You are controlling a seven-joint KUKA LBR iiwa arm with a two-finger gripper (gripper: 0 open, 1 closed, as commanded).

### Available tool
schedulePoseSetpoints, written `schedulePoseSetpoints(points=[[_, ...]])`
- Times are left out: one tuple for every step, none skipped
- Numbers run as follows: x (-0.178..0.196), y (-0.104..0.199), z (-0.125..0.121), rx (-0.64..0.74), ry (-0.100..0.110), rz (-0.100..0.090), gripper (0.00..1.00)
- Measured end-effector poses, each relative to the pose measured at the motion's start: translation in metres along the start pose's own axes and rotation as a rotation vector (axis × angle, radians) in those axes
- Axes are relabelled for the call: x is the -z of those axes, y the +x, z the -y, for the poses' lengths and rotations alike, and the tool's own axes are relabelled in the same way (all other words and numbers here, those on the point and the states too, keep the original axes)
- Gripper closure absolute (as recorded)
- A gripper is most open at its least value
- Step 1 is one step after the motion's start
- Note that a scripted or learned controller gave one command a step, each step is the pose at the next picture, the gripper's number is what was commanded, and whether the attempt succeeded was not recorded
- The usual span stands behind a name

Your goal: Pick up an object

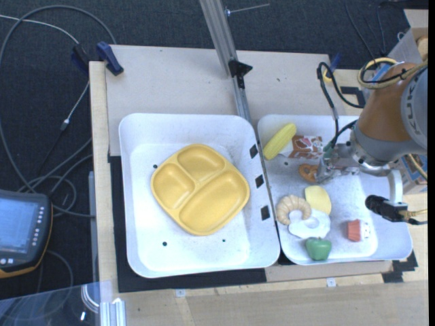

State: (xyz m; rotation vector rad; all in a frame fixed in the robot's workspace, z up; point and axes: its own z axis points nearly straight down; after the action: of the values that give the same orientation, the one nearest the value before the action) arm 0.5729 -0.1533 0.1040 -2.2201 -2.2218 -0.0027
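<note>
Over the left bin (136,138): yellow divided plate (200,189), alone. Right bin (401,250) holds corn cob (279,140), croissant (293,208), fried egg (309,224), green pepper (318,248), red block (354,230). Tool (329,170) sits low beside a pretzel-like piece (309,173), possibly touching; can't tell its opening or any hold.

Dark carpet floor (47,80) all round, w/ thin grey cables (41,26) looping across it at 9–11 o'clock. Pale wooden bench (177,80) fills the middle, a blue clamp (109,58) on its corner at 10 o'clock. A metal pole (221,29) slants in from 12 o'clock. Handheld pendant w/ lit screen (20,229) sits on the floor at 8 o'clock. Light is even, soft, no hard shadows.
</note>
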Motion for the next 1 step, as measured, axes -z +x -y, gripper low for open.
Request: schedulePoseSetpoints(points=[[0.0642, -0.0039, -0.0008, 0.000, -0.007, 0.004, 1.00]])
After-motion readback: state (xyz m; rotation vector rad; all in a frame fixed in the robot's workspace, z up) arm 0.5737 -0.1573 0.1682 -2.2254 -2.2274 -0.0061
